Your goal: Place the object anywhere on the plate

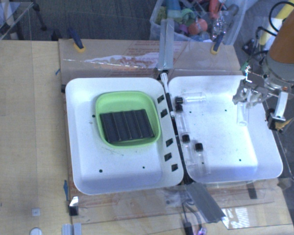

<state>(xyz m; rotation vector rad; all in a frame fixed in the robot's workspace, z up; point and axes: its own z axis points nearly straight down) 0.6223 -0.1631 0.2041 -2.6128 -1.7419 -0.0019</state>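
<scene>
A light green square plate (102, 103) sits in the left bin (81, 151). On it lies a dark grey ridged rectangular object (126, 125), flat and covering most of the plate's floor. My gripper (247, 101) hangs over the right part of the right bin (225, 155), far to the right of the plate. It stands open with nothing between its fingers.
A divider with black clips (169, 131) runs between the two bins. A clear tub of colourful items (198, 9) stands behind the bins. Orange-handled clamps (78, 44) hold the back board. The wooden bench (19, 131) extends to the left.
</scene>
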